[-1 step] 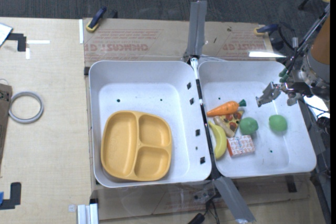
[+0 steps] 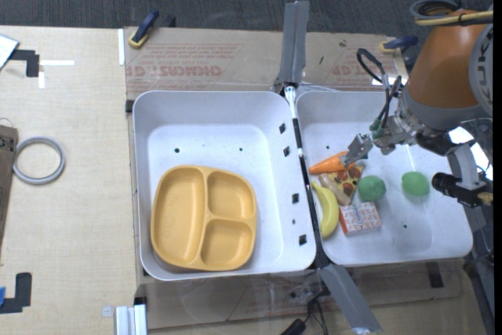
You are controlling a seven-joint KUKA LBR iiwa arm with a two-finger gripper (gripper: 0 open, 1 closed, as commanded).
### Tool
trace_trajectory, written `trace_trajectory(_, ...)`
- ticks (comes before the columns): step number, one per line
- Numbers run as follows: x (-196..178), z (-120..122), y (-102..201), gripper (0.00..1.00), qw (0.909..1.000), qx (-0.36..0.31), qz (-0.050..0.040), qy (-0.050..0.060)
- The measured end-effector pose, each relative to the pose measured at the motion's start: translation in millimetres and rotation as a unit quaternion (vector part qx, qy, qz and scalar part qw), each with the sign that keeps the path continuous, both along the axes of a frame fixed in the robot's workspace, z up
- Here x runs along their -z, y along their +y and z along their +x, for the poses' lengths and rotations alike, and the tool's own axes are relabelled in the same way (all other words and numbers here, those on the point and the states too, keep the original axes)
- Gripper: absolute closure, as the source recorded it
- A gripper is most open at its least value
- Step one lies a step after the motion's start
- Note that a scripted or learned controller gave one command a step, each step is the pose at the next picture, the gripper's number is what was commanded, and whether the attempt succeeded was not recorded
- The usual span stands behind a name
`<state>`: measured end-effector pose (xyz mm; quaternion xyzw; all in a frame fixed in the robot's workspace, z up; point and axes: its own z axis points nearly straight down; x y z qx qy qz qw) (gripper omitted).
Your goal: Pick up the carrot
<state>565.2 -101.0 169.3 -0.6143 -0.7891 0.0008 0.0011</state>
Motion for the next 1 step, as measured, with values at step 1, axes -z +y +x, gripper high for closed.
trace_trajectory(1,-0.1,0.0,-0.2,0.00,1.0000,0.000,-0.0001,0.000)
